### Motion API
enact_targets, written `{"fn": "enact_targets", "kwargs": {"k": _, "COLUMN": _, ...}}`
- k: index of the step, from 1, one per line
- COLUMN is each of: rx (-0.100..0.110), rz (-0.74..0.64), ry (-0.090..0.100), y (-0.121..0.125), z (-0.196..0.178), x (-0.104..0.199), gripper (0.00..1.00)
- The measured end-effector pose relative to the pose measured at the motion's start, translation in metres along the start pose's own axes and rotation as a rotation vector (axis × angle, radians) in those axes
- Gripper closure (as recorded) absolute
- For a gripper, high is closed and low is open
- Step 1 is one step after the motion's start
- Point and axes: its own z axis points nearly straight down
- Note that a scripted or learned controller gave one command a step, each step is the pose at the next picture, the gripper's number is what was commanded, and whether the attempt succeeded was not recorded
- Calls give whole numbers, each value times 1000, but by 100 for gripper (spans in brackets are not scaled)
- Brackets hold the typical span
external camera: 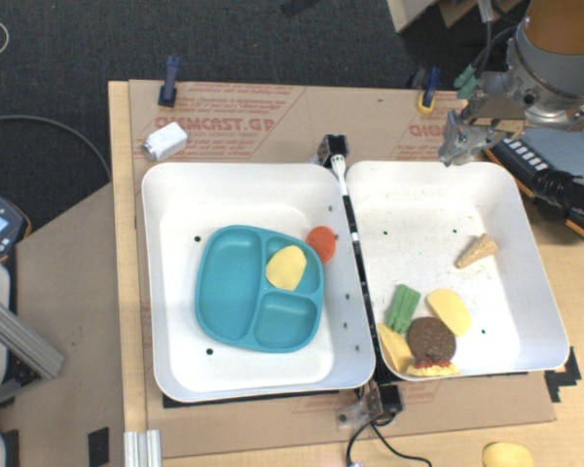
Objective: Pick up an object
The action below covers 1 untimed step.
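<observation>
The hand (464, 142) is hanging over the back rim of the right bin (526, 212), gripping nothing; released or clenched, I cannot tell. The food pieces are bunching at the bin's near edge: green piece (403, 306), brown patty (431, 339). Dropping there risks catching two at once. The arm (555, 37) is leaning in from above.

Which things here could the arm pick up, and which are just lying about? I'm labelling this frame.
Pickable:
tan wedge
green piece
yellow piece
brown patty
orange piece
yellow piece on the tray

Lying about:
blue clamp
white block
cardboard sheet
</observation>
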Motion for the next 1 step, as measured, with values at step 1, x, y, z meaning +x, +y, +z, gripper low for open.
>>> {"fn": "enact_targets", "kwargs": {"k": 1, "rx": 15, "rz": 5, "ry": 2, "y": -50, "z": 0, "x": 58, "gripper": 100}}
